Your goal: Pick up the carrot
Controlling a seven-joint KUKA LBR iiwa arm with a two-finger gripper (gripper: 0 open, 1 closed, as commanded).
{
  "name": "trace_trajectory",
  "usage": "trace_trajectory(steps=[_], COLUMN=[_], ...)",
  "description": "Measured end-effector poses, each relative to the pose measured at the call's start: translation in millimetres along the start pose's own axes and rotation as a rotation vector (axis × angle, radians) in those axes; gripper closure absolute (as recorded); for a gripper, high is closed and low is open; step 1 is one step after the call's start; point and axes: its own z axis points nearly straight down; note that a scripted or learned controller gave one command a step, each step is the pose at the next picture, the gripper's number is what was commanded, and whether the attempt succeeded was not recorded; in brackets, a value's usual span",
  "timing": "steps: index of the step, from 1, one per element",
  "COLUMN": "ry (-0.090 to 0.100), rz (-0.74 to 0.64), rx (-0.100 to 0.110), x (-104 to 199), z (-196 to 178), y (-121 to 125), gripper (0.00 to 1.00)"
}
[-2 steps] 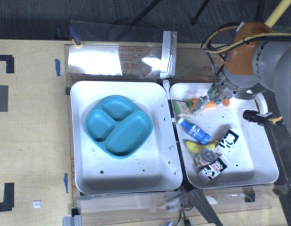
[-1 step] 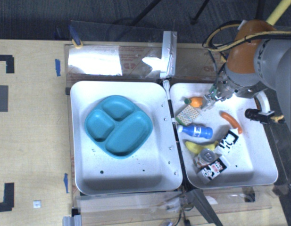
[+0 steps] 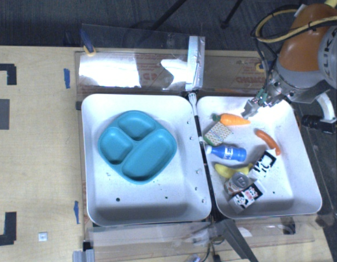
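Overhead, the gripper (image 3: pixel 250 109) hovers at the carrot's (image 3: pixel 235 120) two o'clock, just beside it, holding nothing; its spread cannot be told.

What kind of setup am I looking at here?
Likely a lab pick-and-place bench: two white bins on a taped wooden table, toy food like the carrot, and tripod legs behind.
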Motion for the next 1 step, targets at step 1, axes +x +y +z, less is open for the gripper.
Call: trace_trajectory(steps=[1], ry=[0.000], rz=[0.000], rx=[0.000], x=[-0.1], z=[0.1], y=[-0.1], gripper=[0.00])
